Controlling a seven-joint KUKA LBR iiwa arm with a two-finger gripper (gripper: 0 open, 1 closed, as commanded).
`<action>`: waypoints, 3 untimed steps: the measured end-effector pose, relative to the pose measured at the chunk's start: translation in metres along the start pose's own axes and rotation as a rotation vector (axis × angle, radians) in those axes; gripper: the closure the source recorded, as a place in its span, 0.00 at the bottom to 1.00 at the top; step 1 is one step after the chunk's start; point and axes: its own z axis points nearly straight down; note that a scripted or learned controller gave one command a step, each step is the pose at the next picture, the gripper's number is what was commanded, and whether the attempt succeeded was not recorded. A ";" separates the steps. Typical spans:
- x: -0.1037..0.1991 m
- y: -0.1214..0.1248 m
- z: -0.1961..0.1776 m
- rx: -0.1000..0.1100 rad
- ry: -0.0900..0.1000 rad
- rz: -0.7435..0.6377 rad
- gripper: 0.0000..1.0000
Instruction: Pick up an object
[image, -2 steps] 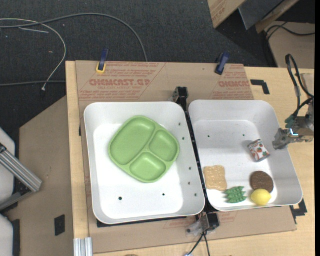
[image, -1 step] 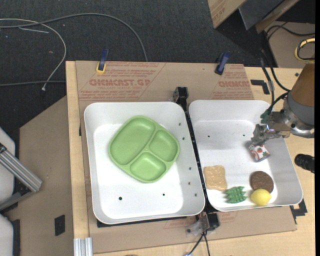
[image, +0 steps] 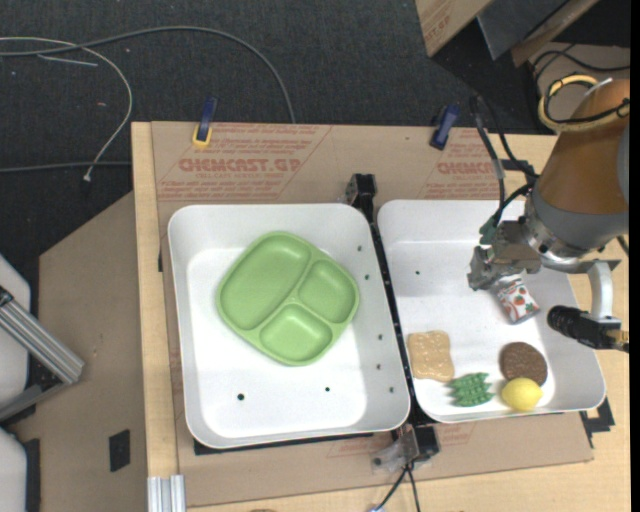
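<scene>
Here the metal pincer (image: 492, 270), grip state unclear, hangs beside a small red-and-white carton (image: 516, 300).

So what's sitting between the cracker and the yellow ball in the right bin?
The green toy lies between the cracker and the yellow ball in the camera view.

Single fixed overhead camera, slanted down on both bins (image: 290, 425), moderately near

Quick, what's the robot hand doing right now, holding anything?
Hand: low in the right bin, beside a small red-and-white carton; grip state cannot be told.
</scene>
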 end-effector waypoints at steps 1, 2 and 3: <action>0.049 0.008 -0.012 -0.005 -0.002 0.000 1.00; 0.097 0.022 -0.018 -0.004 -0.002 0.000 1.00; 0.152 0.026 -0.005 0.001 -0.001 0.000 1.00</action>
